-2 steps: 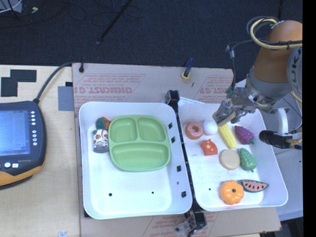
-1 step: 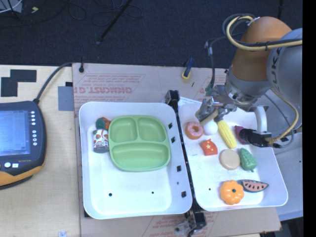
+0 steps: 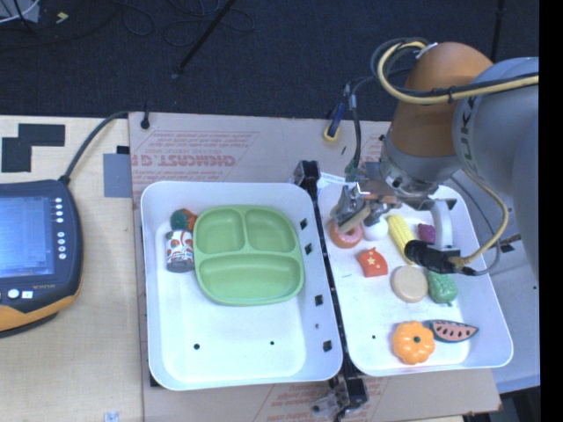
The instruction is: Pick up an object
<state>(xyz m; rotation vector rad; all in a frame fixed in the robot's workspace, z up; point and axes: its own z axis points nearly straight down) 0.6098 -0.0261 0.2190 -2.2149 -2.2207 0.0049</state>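
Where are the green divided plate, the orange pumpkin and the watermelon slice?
Green divided plastic plate point(image 3: 248, 275): camera view, its large lower compartment.
Orange toy pumpkin point(image 3: 413, 342): camera view, its ribbed body.
Watermelon slice point(image 3: 453, 331): camera view, its red flesh.

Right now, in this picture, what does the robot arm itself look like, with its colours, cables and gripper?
The arm is smooth grey metal with a rounded orange band above the wrist. A yellow cable loops over that band, and thinner dark cables run down the wrist side. The gripper is a small assembly of dark and silver metal parts with two thin fingers.
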